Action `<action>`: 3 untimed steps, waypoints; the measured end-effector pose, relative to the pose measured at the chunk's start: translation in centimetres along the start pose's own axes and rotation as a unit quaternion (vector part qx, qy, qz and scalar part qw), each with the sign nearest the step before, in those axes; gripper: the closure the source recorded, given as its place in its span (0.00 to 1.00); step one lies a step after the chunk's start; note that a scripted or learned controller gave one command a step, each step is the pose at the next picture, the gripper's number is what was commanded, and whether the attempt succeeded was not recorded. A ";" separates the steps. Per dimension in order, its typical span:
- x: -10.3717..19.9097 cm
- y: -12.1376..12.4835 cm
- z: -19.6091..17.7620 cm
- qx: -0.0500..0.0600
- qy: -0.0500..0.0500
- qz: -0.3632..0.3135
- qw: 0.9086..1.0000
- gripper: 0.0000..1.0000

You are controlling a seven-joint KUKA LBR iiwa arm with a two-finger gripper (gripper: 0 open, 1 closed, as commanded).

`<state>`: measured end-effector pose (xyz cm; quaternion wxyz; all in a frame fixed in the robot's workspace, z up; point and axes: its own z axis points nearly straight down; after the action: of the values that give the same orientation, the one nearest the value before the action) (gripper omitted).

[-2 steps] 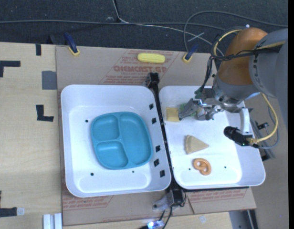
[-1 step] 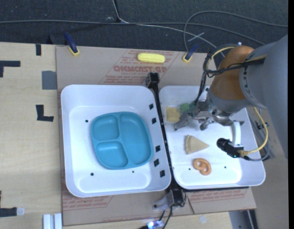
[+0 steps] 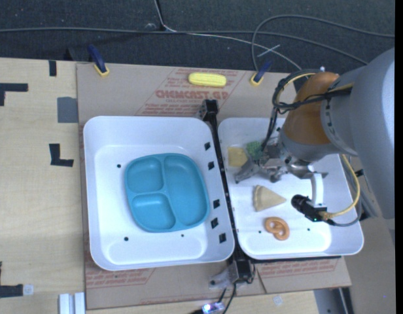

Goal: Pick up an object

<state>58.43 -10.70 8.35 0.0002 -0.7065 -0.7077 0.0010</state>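
From above, my claw (image 3: 254,169) is low in the right bin (image 3: 342,244), beside a pale yellow block (image 3: 237,156) and a green piece (image 3: 255,148). Whether it is open or closed I cannot tell. A cheese-like wedge (image 3: 267,197) and a pretzel (image 3: 277,227) lie close by, untouched. The left bin (image 3: 103,136) holds a blue divided plate (image 3: 166,191). I judge nothing is lifted yet; the grasp and raise remain.

You see a blue tray (image 3: 166,191) in the white left bin (image 3: 97,175). The white right bin (image 3: 339,241) holds a brown pretzel (image 3: 277,227), a tan wedge (image 3: 267,197), a pale yellow piece (image 3: 237,156) and something green (image 3: 255,148). A yellow item (image 3: 207,79) lies on brown cardboard (image 3: 142,90) with red lettering.
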 end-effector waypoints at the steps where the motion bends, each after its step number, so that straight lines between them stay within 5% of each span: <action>1: 0.0 0.0 -1.2 -0.001 0.000 0.000 1.000 1.00; 3: -0.9 1.0 -11.5 -0.002 0.000 0.000 1.000 1.00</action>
<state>59.50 -11.60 19.87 -0.0008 -0.7068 -0.7075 -0.0004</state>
